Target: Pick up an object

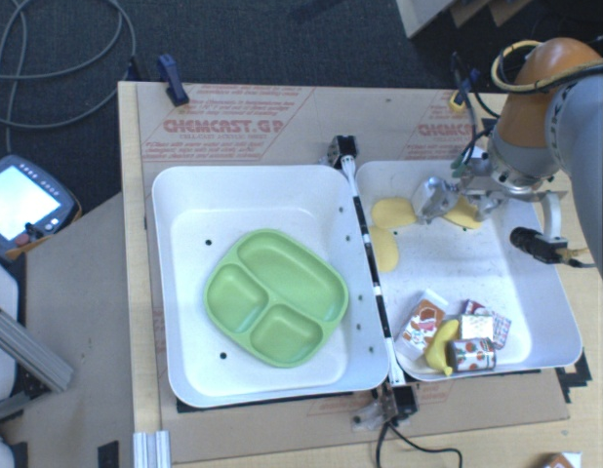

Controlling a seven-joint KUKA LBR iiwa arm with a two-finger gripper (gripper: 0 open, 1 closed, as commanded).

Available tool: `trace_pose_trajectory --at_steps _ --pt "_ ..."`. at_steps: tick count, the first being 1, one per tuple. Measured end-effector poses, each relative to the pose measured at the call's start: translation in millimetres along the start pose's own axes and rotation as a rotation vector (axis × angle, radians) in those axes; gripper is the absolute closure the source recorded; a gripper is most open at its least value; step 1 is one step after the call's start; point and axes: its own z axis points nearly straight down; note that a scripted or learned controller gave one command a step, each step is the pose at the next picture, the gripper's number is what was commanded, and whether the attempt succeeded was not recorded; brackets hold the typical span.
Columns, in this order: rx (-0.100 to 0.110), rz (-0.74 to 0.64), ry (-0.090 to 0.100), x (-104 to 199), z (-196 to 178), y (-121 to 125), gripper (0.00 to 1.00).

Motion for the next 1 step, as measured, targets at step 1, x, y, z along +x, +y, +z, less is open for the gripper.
trace_pose_trajectory --at_steps 1 --pt "0.002 -0.005 0.024 -46.2 3.2 1.6 0.0"
